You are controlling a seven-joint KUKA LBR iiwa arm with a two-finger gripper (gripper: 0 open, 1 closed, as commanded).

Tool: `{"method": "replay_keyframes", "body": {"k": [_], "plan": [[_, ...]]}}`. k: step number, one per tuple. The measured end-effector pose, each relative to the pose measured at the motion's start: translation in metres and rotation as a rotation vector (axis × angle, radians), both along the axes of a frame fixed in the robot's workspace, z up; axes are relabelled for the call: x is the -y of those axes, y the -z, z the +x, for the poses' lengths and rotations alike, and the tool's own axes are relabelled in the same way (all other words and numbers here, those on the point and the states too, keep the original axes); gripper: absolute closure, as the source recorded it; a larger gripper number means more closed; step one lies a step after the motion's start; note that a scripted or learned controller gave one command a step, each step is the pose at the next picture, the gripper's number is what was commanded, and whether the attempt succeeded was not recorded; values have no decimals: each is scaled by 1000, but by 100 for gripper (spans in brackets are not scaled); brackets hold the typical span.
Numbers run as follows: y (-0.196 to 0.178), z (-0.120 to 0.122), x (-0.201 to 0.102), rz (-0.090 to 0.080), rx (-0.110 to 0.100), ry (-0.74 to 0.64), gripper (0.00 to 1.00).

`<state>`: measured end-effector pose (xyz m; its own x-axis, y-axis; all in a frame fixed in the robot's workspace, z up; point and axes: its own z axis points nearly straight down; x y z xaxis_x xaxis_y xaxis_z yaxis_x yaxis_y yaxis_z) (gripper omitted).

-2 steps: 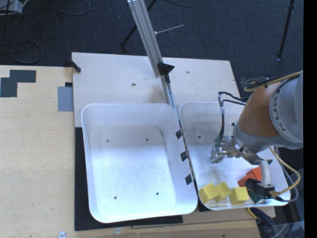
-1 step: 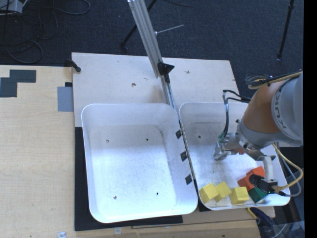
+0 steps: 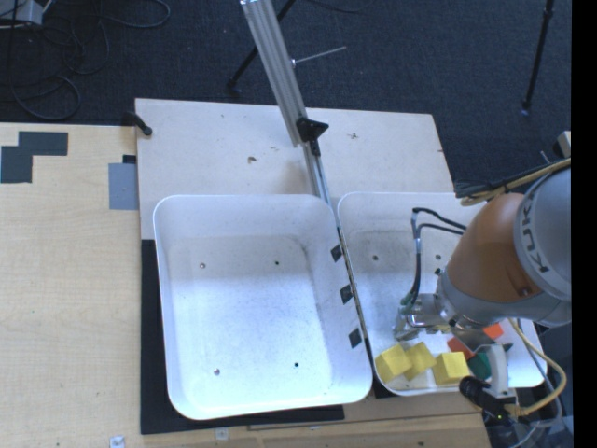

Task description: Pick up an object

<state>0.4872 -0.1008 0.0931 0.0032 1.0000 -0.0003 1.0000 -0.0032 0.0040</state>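
- Two yellow blocks (image 3: 408, 359) lie at the near edge of the right bin (image 3: 378, 236), close together; a second one (image 3: 451, 367) is just beside the first.
- An orange piece (image 3: 492, 329) and a green piece (image 3: 479, 363) lie near them, partly covered by the arm.
- The gripper (image 3: 417, 317) hangs just above the blocks; whether it is open or closed I cannot tell, because the wrist hides it.
- To do this step well, I think it should come down straight over one block, away from the bin wall, so the neighbour is not pushed.
- The left bin (image 3: 187, 250) lies beside it.
- The arm (image 3: 499, 250) hides the right bin's far right part.
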Motion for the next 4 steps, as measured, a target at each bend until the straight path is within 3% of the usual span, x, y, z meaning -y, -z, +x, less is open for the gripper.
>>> {"method": "replay_keyframes", "body": {"k": [1,2,3,4], "plan": [[1,1,97,-3,2,0,100],[0,2,54,-4,3,-4,100],[0,27,-5,-2,3,-6,100],[2,137,36,-2,0,-7,100]]}}
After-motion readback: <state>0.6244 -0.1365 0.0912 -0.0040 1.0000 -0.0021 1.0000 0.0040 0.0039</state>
